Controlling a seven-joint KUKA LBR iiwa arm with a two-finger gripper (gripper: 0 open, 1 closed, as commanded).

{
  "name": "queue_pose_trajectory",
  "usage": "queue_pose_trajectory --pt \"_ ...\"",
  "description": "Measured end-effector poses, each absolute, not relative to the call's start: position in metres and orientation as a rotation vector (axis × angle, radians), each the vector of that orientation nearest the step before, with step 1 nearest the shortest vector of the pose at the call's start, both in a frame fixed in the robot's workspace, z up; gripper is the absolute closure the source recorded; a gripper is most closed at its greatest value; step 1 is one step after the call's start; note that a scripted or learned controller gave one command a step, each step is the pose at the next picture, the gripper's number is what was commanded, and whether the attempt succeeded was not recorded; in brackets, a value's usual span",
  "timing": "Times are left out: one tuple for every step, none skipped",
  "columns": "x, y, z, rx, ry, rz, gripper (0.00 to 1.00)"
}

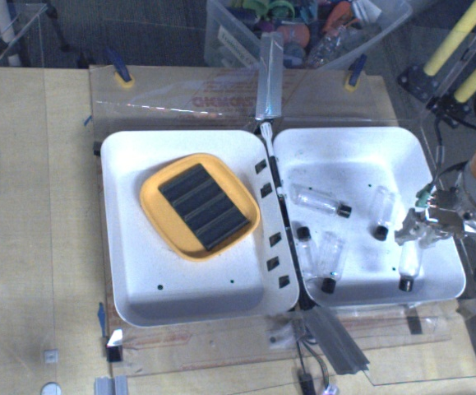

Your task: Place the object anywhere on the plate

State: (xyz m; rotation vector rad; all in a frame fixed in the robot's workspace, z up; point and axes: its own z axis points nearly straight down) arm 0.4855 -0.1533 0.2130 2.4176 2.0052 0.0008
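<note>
A yellow plate point(157, 214) lies in the left bin point(139, 290), and a black ridged slab point(205, 206) rests across its middle. Several clear vials with black caps lie in the right bin point(361, 151): one point(321, 202) near the centre, one point(382, 217) further right, one point(406, 267) at the front right. My gripper point(415, 230) hangs over the right bin's right side, just above the front-right vial and beside the right-hand one. Nothing can be made out in its grasp.
A raised divider point(272, 220) with black clips separates the bins. Two more vials point(328, 257) lie near the divider in the right bin. A clear tub of coloured toys point(303, 11) stands behind the bins. Cables run at the right edge.
</note>
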Motion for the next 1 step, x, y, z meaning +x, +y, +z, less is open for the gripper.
queue_pose_trajectory --pt "0.4855 -0.1534 0.213 2.418 2.005 0.001 0.0"
